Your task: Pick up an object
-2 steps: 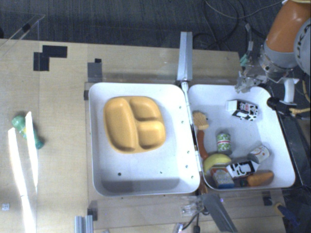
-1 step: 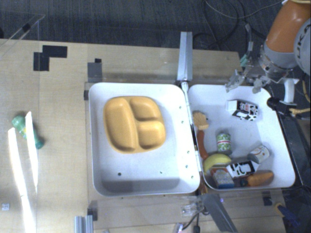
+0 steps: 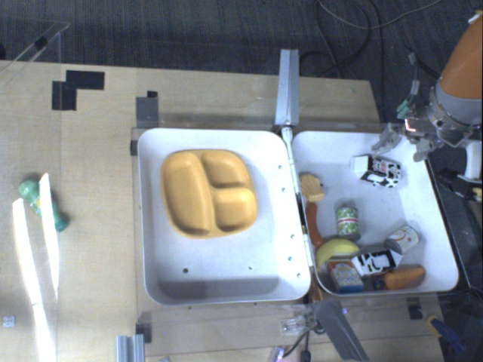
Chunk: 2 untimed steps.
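Note:
My gripper (image 3: 404, 142) hangs over the far right corner of the right bin (image 3: 438, 225), fingers spread and nothing between them. Just below and left of it lies a small black-and-white patterned item (image 3: 377, 170). Further toward the front stand a green can (image 3: 347, 221) and a small white cup (image 3: 404, 238). Along the bin's left wall lies a wooden brush (image 3: 311, 188). At the front are a yellow-green fruit (image 3: 337, 250), a blue box (image 3: 347, 276), a black-and-white box (image 3: 375, 262) and an orange carrot (image 3: 404, 277).
The left bin (image 3: 158, 277) holds a yellow divided tray (image 3: 209, 192). A metal post (image 3: 287, 89) stands between the bins at the back. A green toy (image 3: 41, 202) and clear strips lie on the bench at far left. Cables (image 3: 355, 10) run behind.

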Motion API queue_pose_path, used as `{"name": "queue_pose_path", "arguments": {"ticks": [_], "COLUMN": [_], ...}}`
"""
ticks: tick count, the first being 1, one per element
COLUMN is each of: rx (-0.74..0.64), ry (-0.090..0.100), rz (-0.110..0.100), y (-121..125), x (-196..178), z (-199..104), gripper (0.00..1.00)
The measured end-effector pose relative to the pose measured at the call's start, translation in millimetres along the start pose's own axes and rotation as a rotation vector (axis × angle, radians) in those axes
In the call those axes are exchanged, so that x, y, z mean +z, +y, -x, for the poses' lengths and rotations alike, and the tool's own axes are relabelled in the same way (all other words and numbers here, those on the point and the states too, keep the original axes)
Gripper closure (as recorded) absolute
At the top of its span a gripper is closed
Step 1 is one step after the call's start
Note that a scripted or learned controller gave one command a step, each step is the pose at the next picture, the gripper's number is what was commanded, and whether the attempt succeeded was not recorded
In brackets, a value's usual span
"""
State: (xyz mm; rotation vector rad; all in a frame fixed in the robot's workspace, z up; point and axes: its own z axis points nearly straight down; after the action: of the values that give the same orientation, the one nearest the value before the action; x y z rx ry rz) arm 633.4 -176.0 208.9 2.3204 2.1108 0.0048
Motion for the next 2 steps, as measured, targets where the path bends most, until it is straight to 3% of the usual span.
{"name": "queue_pose_path", "arguments": {"ticks": [1, 2], "rx": [-0.001, -0.020], "ry": [-0.004, -0.011], "rz": [0.029, 0.056], "y": [27.2, 11.7], "x": [95.2, 97.2], "z": [15.3, 12.0], "gripper": [0.00, 0.00]}}
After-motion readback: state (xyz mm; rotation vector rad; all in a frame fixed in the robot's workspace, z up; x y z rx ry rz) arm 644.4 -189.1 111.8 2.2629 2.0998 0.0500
